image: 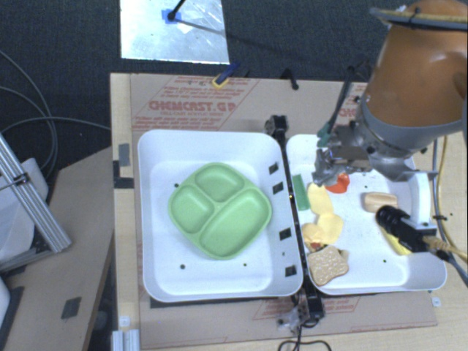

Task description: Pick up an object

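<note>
So, closest to the camera, a brown toast-shaped piece [327, 264] lies flat at the near left corner of the right bin [380, 282], touching or almost touching a crumpled yellow piece [324, 229] just behind it. These small items lie loose on the bin floor rather than in any order, which suits a pick-anything task: each is a candidate, and the arm only needs one with room around it.

Across the divider, the left bin [162, 269] holds a green divided plate [219, 209], set flat and slightly turned. It is broad and low, so I judge it a poor target for a narrow gripper.

Further back in the right bin, a beige piece [379, 200] lies alone toward the right side, and a second yellow piece [319, 198] lies near a green strip [298, 191] along the left wall. Just beyond them is a small red piece [338, 185], and the gripper [327, 174] is down over its left edge, touching or almost touching it. That placement suggests the red piece is the chosen object. Whether the gripper is open or closed, I cannot tell, since the wrist hides it from above; nothing shows as lifted.

Beyond the bins, a cardboard sheet [197, 101] underlies both.
</note>
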Tool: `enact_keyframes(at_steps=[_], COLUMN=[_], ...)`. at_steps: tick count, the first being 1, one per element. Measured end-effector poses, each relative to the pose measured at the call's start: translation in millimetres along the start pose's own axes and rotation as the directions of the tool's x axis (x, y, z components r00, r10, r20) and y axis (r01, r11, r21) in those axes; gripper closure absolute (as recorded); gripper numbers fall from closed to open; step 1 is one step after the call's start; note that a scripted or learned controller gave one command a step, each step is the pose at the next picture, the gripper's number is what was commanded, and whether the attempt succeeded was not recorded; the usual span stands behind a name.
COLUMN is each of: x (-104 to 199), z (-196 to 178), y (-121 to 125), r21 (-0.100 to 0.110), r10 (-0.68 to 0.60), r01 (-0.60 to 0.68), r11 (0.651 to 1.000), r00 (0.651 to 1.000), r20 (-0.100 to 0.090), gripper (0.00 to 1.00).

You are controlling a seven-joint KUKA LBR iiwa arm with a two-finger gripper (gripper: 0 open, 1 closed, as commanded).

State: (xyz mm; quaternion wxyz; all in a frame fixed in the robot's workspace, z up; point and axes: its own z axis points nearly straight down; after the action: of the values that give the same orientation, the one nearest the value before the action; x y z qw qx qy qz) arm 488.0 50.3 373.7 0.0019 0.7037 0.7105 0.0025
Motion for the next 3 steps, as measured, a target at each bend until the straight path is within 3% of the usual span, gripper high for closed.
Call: enact_keyframes(at_steps=[1, 2, 3], x=[0.1, 52.6, 49.7], z=[-10.7, 17.8, 4.9], y=[0.9, 23.6, 24.0], r21=[-0.003, 0.006, 0.001], r10=[-0.006, 0.001, 0.000], r01=[0.006, -0.001, 0.000], r11=[1.000, 1.000, 1.000], r00=[1.000, 1.000, 1.000], r20=[0.000, -0.001, 0.000], gripper=[1.00, 1.00, 1.00])
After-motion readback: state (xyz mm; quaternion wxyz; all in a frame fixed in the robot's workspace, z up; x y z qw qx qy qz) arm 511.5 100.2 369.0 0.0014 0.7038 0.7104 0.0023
